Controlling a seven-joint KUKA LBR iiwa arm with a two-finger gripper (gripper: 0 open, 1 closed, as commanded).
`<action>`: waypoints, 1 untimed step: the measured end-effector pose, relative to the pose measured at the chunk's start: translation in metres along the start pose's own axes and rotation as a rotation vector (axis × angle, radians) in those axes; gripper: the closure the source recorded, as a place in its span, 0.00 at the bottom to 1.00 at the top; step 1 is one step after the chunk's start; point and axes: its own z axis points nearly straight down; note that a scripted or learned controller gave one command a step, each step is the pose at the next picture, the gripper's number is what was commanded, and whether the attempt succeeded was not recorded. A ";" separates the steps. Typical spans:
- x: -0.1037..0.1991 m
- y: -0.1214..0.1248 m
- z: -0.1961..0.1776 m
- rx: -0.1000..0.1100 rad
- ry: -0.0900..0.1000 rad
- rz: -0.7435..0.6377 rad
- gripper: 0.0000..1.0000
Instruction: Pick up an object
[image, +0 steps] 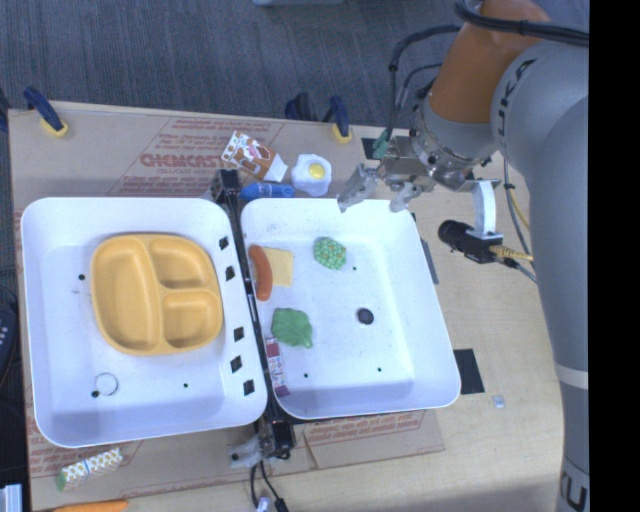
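The right bin (425, 330) holds a bumpy green ball (329, 252), a flat green leaf piece (292, 327), an orange sausage (261, 272) lying on a yellow square (280, 267), and a small dark disc (365, 317). My gripper (377, 194) hovers over the bin's far edge, up and to the right of the green ball. Its two fingers (353, 190) stand apart, open, with nothing between them.
The left bin (40, 320) carries a yellow divided tray (155, 292). Behind the bins lie a snack packet (246, 152), a blue item (266, 190) and a white-and-yellow egg toy (312, 172). Blue clamps (340, 118) grip the bench's far edge.
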 end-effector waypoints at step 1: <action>0.028 0.008 0.113 0.004 0.001 -0.105 0.00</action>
